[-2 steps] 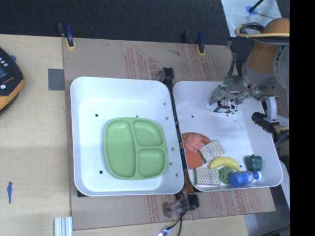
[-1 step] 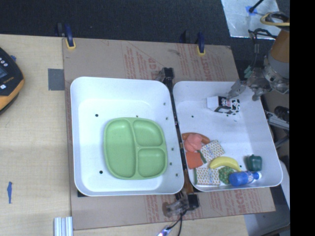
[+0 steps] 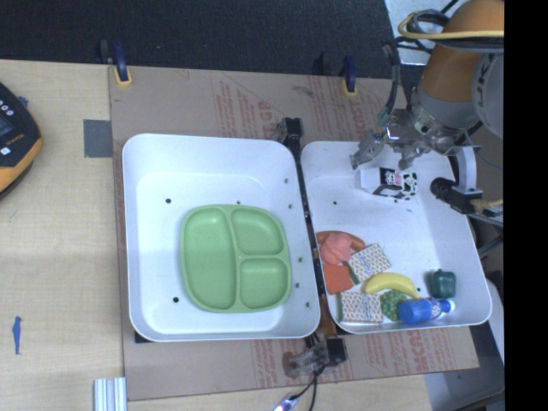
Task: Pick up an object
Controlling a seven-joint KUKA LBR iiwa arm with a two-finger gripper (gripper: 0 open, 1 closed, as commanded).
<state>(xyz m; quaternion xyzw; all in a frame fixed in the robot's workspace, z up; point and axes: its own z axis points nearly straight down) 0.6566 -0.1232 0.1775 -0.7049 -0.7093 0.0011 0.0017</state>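
Note:
My gripper [image 3: 388,154] hangs over the far part of the right bin [image 3: 445,229], its fingers spread open with nothing between them. Just below it a small white piece with black marks [image 3: 394,181] shows against the bin floor. The objects lie heaped at the near end of that bin: a pink soft item [image 3: 338,245], a yellow banana [image 3: 391,282], two checkered packets [image 3: 368,260], a blue bottle [image 3: 424,311] and a dark green block [image 3: 442,282]. All of them are well in front of the gripper, untouched.
The left bin [image 3: 154,187] holds a green divided plate [image 3: 235,257]. A black ridge [image 3: 304,221] runs between the two bins. A yellow and black device [image 3: 13,139] sits at the bench's left edge.

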